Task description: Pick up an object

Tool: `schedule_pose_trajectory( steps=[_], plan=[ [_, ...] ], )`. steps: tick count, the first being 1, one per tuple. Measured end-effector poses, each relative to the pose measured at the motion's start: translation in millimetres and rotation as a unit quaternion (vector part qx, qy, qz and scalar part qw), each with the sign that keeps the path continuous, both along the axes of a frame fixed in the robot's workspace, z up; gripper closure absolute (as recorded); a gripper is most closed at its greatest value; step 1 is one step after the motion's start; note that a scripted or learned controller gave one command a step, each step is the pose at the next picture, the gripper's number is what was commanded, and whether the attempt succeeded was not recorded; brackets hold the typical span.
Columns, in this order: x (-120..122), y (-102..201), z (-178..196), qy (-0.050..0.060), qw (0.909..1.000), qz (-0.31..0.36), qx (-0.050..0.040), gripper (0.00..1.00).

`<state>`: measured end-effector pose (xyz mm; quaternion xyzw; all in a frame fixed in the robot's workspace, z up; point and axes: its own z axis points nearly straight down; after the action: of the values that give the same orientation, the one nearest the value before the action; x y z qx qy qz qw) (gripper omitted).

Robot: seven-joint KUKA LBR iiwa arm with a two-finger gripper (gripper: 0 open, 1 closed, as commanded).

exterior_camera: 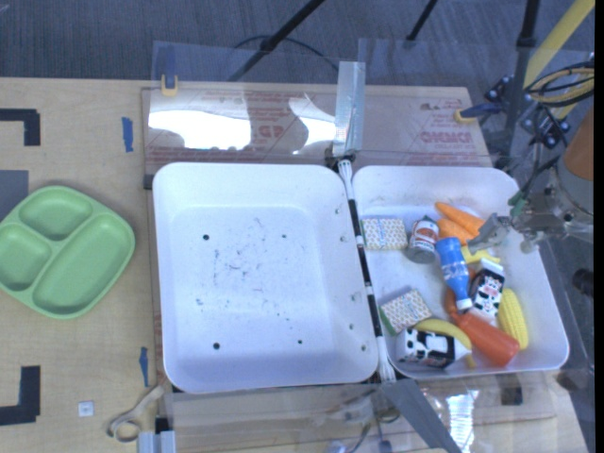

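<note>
The right bin [538, 281] holds a heap of toy food. In it are two speckled cracker squares [384, 232] [406, 307], a small can [425, 236], orange carrots [460, 220] and a blue bottle [453, 270]. There are also a cow-patterned carton [487, 291], a corn cob [512, 317], a banana [442, 329], a red bottle [487, 340] and a black-and-white cow toy [427, 346]. My gripper [496, 226] reaches in from the right and hangs over the bin's upper right part, just right of the carrots. Nothing is seen held in it.
The left bin [179, 196] lies beside the right one, joined at a central hinge [357, 243]. A green divided plate [61, 250] rests on the wooden bench at far left. Clear panels [245, 121] stand behind the bins. Cables and stands crowd the upper right.
</note>
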<state>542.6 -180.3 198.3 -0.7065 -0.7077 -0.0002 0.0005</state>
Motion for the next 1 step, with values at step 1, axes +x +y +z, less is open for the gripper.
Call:
schedule_pose_trajectory(
  steps=[1],
  plan=[
    [34.5,-32.8,-17.4,-0.002,0.9996,0.030,-0.0013,0.00]
  ],
)
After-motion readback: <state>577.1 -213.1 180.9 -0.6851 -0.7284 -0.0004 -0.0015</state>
